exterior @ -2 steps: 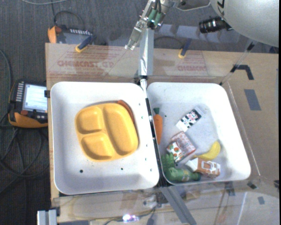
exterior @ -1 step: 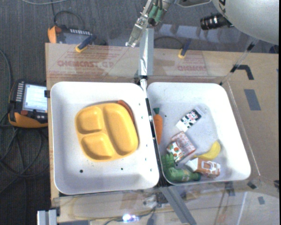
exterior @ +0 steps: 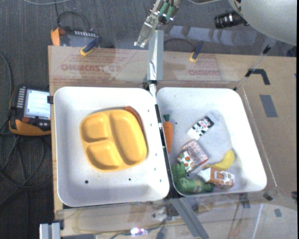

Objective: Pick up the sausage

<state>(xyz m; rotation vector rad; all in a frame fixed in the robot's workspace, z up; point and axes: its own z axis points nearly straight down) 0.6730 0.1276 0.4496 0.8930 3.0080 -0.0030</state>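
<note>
The sausage (exterior: 134, 113) is a reddish-brown strip in the left bin (exterior: 65, 113). It peeks out from the upper right edge of a yellow divided plate (exterior: 113, 138), which hides most of it. My gripper (exterior: 145, 35) hangs high above the bench, beyond the far rim of the bins and over the cardboard backing. It is well away from the sausage and nothing shows in its grasp.
The right bin (exterior: 239, 108) holds a carrot (exterior: 168, 132) by the divider, a black-and-white carton (exterior: 201, 127), a red juice box (exterior: 192, 156), a banana (exterior: 225, 160), green vegetables (exterior: 188, 181) and a small orange carton (exterior: 218, 178). A metal post (exterior: 155, 54) stands behind the divider.
</note>
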